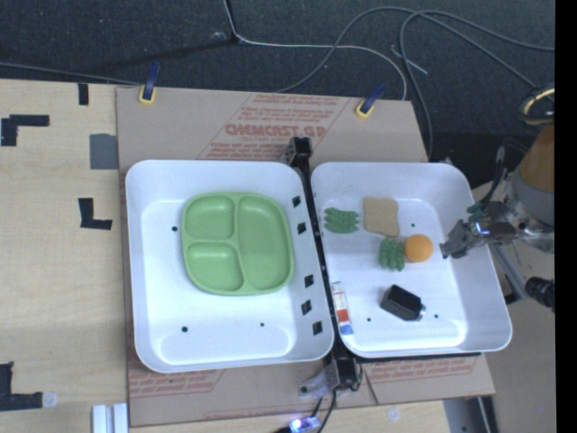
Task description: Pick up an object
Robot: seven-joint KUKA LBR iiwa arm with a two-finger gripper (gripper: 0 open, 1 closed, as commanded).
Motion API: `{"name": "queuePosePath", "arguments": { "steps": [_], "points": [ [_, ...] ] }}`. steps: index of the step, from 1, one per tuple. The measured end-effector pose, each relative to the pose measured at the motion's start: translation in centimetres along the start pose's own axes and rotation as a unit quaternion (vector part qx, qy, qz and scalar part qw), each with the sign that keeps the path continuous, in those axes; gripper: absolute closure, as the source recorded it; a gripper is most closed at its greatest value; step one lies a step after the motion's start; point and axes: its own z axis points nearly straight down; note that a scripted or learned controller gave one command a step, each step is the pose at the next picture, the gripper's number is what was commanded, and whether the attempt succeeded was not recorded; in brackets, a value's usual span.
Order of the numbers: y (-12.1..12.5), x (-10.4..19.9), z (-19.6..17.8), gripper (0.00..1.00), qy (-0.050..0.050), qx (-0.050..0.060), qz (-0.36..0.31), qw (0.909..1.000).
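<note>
We're looking down on two shallow white plastic bins with rounded corners, sitting side by side on a sheet of brown cardboard. The left bin [153, 269] holds a pale green divided plate [239, 244], smooth and matte, with three compartments.

The right bin [469, 327] has the small stuff. Near its far-left part there's a little dark green leafy-looking piece [341, 220] with a bumpy outline, and just beside it a tan, flat, roughly square slab [380, 216] that looks like a slice of toast. Closer to us, a second knobbly green piece [391, 255] sits touching a smooth orange ball [417, 248]. Further toward the near edge is a black rectangular block [402, 303], a bit glossy, lying at an angle. A thin red and white strip [341, 307] lies along the bin's left wall.

The gripper [453, 244] is at the right rim of that bin, near the orange ball but apart from it. It's dark and small here, so we honestly can't tell how it's set, and we see nothing caught in it.
</note>
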Motion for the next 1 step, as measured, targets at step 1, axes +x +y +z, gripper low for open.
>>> {"name": "queuePosePath", "arguments": {
  "steps": [1],
  "points": [
    [-0.68, 0.61, -5.48, 1.0, 0.0, 0.0, -0.001, 1.0]
  ]
}}
